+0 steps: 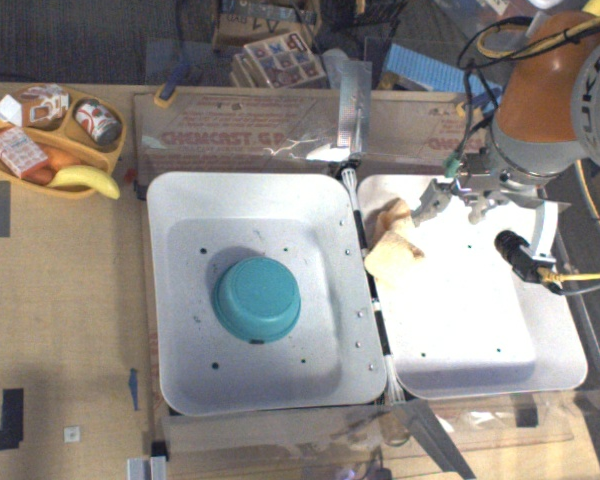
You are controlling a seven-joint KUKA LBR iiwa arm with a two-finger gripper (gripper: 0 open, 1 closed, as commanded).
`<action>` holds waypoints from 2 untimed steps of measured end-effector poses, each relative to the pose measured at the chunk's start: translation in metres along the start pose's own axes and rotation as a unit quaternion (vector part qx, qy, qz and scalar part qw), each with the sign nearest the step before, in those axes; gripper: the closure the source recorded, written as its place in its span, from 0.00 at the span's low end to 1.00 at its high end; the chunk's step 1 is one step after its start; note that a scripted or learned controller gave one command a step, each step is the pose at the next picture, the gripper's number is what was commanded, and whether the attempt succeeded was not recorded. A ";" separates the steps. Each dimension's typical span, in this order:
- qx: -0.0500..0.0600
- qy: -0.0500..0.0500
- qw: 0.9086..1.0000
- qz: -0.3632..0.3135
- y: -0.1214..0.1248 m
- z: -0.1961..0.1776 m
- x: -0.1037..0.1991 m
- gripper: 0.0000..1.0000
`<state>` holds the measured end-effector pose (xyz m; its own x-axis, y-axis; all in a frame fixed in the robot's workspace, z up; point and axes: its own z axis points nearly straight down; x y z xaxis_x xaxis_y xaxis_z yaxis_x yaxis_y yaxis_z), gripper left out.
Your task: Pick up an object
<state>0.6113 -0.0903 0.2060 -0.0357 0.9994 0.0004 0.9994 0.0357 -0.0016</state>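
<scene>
Item: tan object [390,236], right bin [480,348], upper-left corner against the divider.
Gripper [438,196], over the bin's upper middle, grasps nothing; finger state cannot be told. Object lies just left and slightly below it, long axis running top to bottom.

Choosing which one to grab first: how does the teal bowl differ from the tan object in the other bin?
The teal bowl is round and lies upside down mid-floor in the left bin; the tan object is irregular, paler and smaller, pressed against the right bin's left wall. The pincer hovers near the tan object, far from the bowl. Both lie alone in white bins.
</scene>
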 end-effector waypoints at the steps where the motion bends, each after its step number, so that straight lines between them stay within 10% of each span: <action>1: -0.006 -0.001 1.000 -0.010 0.038 0.116 -0.002 0.00; 2: -0.009 -0.001 1.000 -0.009 0.039 0.105 -0.003 1.00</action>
<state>0.6504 -0.0916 0.1012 -0.0534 0.9986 -0.0007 0.9984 0.0534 0.0156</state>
